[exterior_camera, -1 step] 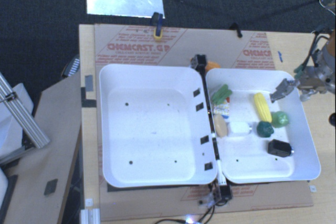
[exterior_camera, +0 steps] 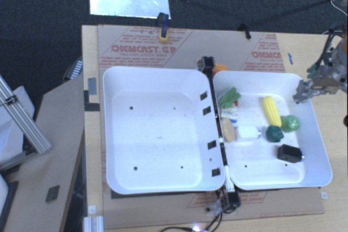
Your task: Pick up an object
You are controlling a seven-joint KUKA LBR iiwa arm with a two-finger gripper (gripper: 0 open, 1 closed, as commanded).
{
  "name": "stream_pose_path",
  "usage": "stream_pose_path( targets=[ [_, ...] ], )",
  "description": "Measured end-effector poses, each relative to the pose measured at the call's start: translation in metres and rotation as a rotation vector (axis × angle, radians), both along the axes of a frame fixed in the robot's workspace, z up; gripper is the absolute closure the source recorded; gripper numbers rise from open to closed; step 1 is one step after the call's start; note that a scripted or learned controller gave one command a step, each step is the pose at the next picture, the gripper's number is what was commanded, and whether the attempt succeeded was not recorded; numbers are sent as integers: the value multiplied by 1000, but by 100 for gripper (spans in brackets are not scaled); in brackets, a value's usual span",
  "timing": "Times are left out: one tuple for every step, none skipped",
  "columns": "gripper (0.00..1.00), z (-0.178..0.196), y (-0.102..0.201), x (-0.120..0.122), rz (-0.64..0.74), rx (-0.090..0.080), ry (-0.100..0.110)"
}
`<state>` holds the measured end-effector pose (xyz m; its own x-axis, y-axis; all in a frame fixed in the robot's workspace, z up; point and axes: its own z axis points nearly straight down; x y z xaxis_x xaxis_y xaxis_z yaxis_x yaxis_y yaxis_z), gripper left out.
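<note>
The right bin (exterior_camera: 312, 171) holds several small objects: a yellow corn cob (exterior_camera: 272, 110), a light green ball (exterior_camera: 290, 123), a dark green piece (exterior_camera: 274, 133), a black block (exterior_camera: 289, 154), a white block (exterior_camera: 248, 132), a beige piece (exterior_camera: 229, 132), a green vegetable (exterior_camera: 229, 96) and a small printed packet (exterior_camera: 230, 113). My gripper (exterior_camera: 305, 89) hangs at the far right, over the right bin's upper right rim, apart from all the objects. Nothing shows in its grasp.
The left bin (exterior_camera: 117, 84) lies beside the right one, with black clips along their shared edge. An orange object (exterior_camera: 220, 68) sits just behind the bins. A cardboard sheet (exterior_camera: 141, 46) lies under both bins.
</note>
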<state>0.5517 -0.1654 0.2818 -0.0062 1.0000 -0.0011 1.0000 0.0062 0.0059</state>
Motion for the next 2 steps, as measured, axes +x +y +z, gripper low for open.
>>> stream_pose_path(
  targets=[
    [100, 134, 31, 27, 3, -2, -12],
    [100, 262, 42, 53, 2, -3, -13]
  ],
)
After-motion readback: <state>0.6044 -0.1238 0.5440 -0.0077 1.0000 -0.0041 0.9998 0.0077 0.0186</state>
